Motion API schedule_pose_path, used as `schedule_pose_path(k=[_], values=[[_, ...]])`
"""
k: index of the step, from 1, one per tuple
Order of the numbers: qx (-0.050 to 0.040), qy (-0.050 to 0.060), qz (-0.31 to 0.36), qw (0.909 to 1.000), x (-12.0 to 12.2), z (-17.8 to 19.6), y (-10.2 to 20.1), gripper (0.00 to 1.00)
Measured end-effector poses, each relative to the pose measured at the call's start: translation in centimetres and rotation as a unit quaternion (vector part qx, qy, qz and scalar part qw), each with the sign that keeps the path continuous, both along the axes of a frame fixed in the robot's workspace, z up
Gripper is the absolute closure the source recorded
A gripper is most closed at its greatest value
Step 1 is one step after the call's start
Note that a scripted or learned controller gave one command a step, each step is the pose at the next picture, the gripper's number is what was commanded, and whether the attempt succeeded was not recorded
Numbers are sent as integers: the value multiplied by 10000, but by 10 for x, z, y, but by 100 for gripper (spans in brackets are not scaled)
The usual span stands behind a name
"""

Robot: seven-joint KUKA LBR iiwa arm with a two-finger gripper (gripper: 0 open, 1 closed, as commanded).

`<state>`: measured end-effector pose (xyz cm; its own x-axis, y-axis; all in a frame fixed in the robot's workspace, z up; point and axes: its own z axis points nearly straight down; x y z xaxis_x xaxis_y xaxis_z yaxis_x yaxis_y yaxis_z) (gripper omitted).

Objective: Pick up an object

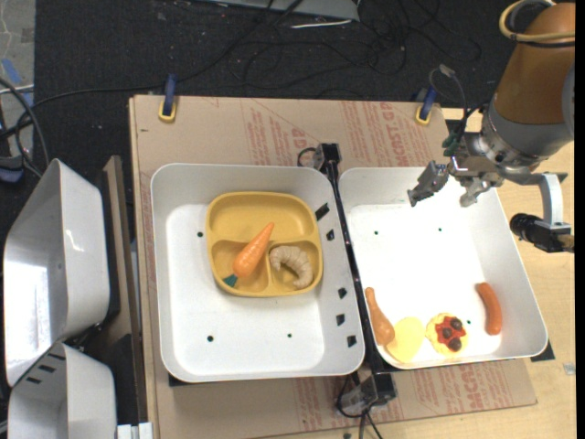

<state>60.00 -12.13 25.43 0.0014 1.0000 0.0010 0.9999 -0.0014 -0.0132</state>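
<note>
In the left bin (183,337) a yellow divided plate (224,210) holds a toy carrot (253,251) and a shrimp (294,263). Along the right bin's (512,273) front edge lie a drumstick (378,315), an egg (409,337), a pizza piece (447,332) and a sausage (491,307). The sausage looks light, stiff and smooth; grip across its middle. The gripper (452,190) hangs over the back edge, fingers spread, holding nothing.

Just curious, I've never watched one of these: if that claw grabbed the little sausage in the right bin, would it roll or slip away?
Probably a bit tricky. The sausage is a smooth, rounded cylinder, so a nudge from the side could roll it. Its glossy surface suggests hard plastic, likely stiff, light and somewhat slippery. It lies near the bin wall, which may crowd the pincer, now open above the far end.
</note>
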Motion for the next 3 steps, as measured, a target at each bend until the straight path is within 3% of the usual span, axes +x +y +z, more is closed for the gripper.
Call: schedule_pose_path(k=[1,3], values=[[-9,-66,11,10000,2,7,0,0],[-2,-39,4,10000,4,-117,10,0]])
